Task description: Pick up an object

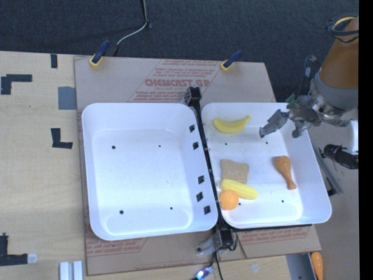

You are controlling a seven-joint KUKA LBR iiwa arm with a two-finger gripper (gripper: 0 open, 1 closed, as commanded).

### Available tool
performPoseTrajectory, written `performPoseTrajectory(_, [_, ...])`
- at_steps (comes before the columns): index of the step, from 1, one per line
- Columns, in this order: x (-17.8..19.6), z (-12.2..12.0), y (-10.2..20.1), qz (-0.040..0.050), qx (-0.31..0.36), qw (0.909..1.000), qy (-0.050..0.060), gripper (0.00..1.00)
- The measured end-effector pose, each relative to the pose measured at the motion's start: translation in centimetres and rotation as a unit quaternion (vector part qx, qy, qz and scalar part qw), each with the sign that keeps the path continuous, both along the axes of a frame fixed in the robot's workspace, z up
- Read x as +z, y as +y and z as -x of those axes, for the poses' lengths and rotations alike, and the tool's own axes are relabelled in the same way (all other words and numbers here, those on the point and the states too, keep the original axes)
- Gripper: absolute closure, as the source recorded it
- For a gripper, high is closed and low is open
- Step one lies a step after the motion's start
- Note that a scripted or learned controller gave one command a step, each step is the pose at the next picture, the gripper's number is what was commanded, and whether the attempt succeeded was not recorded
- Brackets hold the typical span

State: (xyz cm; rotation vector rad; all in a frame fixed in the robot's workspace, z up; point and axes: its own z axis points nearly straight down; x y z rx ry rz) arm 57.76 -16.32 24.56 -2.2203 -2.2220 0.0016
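The right bin [309,214] holds a yellow banana [231,124] at its far side, a tan bread slice [235,170] in the middle, and a yellow corn cob [239,189] just in front of the bread. An orange ball [228,200] lies beside the corn, and a brown drumstick [285,171] lies toward the right wall. My gripper [285,127] hovers over the bin's far right corner, above and behind the drumstick. Its two fingers are spread open with nothing between them.
The left bin [93,156] stands beside the right one, joined by a black divider strip [201,156]. Both rest on a cardboard sheet [169,80] held by two clamps [99,54]. A cable [140,16] runs off the far side.
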Motion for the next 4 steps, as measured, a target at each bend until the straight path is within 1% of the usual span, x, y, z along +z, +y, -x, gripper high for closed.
performPoseTrajectory(1, [-6.6, 10.0, 7.5, -0.0035, 0.001, 1.0, 0.008, 0.0])
performPoseTrajectory(2, [-16.6, 9.5, 6.5, 0.0004, -0.001, 1.0, 0.001, 0.0])
performPoseTrajectory(3, [-15.1, 9.4, 6.6, -0.0013, 0.0, 1.0, 0.001, 1.0])
performPoseTrajectory(4, [-5.6, 7.8, 14.7, 0.0, 0.003, 1.0, -0.005, 1.0])
